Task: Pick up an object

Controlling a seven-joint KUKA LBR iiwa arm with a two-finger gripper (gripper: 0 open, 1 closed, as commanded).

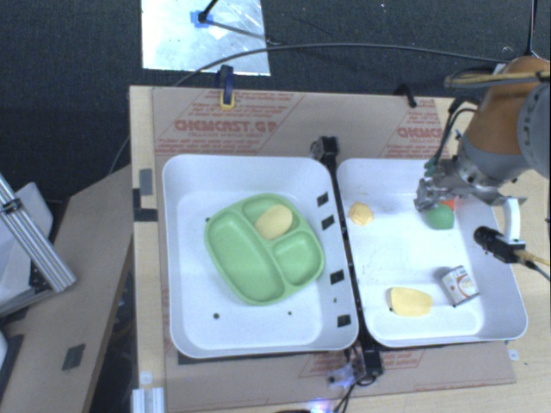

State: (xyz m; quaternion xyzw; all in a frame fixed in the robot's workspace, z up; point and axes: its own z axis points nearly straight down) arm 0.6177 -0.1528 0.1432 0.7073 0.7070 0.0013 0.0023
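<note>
So the arm's end effector [433, 198] is down in the right bin [508, 317], up near its back right corner, sitting right on top of a small green object [442, 218], looks like a green ball or fruit with a bit of red at the top. Honestly can't tell how the end effector is set, or whether it has the green thing. Also in that bin: a little yellow lump [361, 214] near the left wall, a bigger yellow piece [410, 301] toward the front, and a small can [459, 285] tipped over just beside it. The left bin [185, 317] has a green divided plate [250, 269] with a pale yellow lemon-ish thing [275, 221] in its top compartment. Both bins sit on the cardboard-covered tabletop [258, 123].
</note>
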